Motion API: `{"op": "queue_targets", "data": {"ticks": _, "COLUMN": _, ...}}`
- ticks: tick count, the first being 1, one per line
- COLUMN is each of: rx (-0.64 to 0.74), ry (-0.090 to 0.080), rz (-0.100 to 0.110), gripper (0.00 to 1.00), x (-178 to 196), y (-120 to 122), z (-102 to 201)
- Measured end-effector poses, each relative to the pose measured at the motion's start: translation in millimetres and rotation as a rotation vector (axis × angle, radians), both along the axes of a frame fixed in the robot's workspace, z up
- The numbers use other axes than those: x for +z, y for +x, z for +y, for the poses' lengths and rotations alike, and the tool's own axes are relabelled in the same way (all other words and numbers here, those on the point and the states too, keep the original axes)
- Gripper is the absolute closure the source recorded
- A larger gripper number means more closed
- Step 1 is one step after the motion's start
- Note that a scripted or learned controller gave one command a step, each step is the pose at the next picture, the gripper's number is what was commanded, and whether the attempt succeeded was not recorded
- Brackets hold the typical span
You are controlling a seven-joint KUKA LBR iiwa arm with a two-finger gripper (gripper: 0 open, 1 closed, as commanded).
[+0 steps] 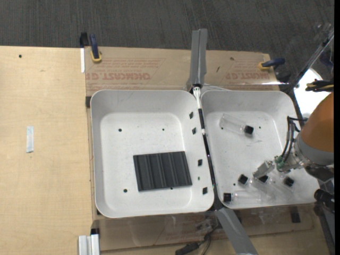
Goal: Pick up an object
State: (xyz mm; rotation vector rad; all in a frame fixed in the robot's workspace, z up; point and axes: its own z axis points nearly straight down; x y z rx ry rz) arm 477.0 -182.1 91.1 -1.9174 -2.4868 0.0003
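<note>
Gripper (264, 170) is down in the right bin (212, 142) at lower right, reaching among clear black-capped tubes (236, 125) (can't tell its state); next it needs a centered grab.

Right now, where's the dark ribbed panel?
The dark ribbed panel lies flat in the left bin, lower centre of its floor, well left of the divider and the gripper.

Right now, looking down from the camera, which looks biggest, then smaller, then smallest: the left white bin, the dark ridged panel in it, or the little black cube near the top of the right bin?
1. left white bin, biggest.
2. dark ridged panel, lying inside it.
3. little black cube, far the smallest.
</note>
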Motion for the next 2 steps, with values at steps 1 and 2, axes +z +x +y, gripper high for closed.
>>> {"op": "queue_targets", "data": {"ticks": 1, "rx": 0.317, "ry": -0.001, "rz": -0.004, "gripper": 0.00, "x": 1.1, "y": 1.1, "z": -39.3}}
{"op": "queue_targets", "data": {"ticks": 2, "rx": 0.316, "ry": -0.002, "rz": -0.009, "gripper": 1.00, "x": 10.3, "y": 3.1, "z": -38.8}}
